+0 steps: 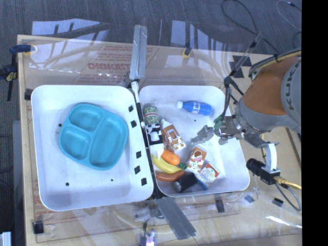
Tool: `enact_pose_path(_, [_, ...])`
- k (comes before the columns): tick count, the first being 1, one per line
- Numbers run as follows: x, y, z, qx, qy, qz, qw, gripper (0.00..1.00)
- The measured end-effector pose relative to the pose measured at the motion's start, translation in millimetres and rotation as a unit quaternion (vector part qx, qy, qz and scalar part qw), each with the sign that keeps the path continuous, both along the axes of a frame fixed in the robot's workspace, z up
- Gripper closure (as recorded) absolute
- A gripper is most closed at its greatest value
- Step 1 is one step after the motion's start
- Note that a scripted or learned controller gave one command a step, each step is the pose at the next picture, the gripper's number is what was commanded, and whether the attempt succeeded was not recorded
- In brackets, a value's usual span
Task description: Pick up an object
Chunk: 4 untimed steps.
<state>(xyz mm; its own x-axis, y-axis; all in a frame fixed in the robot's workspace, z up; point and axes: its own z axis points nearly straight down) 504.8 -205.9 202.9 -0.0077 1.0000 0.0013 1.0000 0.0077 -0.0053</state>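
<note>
From the camera above, my tool (205, 134) hangs over the right bin (233, 181), near its right wall; I cannot tell how it is set. The items lie packed toward the bin's front: cartons (204, 166), a banana (163, 164), a can (149, 115). I judge I may clip two neighbours at once or skid off a carton; the blue bottle (195, 107) near the back wall lies apart

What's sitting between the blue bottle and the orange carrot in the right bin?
In the camera view, a small carton with a house picture lies between the blue bottle and the carrot. Bare white bin floor separates carton and bottle.
</note>
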Motion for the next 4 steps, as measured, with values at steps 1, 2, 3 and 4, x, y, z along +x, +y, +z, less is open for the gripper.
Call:
enact_pose_path(1, [-9, 16, -89, -0.0053, -0.014, 0.061, 0.9980, 0.00])
enact_pose_path(2, [-7, 14, -77, -0.0080, -0.017, 0.063, 0.9979, 1.00])
enact_pose_path(3, [-7, 14, -77, -0.0080, -0.016, 0.063, 0.9979, 0.00])
enact_pose_path(4, [11, -4, -110, -0.0019, -0.004, 0.055, 0.9985, 0.00])
